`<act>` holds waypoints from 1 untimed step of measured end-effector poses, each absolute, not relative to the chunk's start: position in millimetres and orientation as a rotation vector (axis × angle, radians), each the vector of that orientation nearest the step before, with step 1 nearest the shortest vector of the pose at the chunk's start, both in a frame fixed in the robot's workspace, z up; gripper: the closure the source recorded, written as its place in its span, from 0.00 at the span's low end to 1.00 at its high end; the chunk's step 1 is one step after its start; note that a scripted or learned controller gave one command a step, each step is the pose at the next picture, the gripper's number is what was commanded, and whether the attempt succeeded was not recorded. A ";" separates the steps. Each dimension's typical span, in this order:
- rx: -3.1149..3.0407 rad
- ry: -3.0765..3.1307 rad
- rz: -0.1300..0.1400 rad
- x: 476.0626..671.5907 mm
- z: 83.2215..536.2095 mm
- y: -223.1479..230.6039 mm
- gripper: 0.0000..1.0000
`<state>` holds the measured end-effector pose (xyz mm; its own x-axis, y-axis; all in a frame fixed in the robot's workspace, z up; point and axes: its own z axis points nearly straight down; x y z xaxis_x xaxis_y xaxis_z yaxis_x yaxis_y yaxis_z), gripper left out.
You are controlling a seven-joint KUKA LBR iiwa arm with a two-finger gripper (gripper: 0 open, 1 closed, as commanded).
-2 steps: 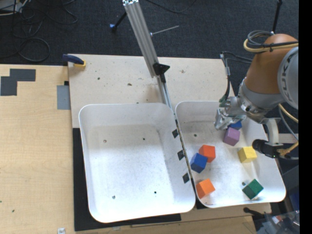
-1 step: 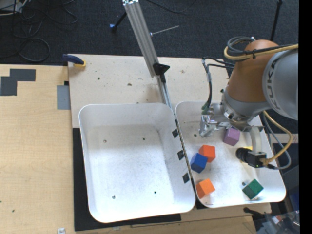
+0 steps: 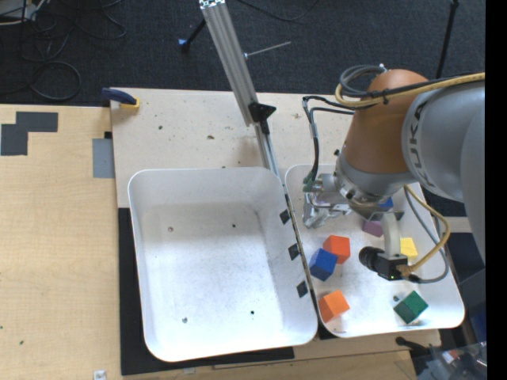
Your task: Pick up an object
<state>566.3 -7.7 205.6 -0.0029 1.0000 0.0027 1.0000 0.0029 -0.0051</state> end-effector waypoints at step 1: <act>-2.213 -2.222 0.003 541.5 216.3 38.8 1.00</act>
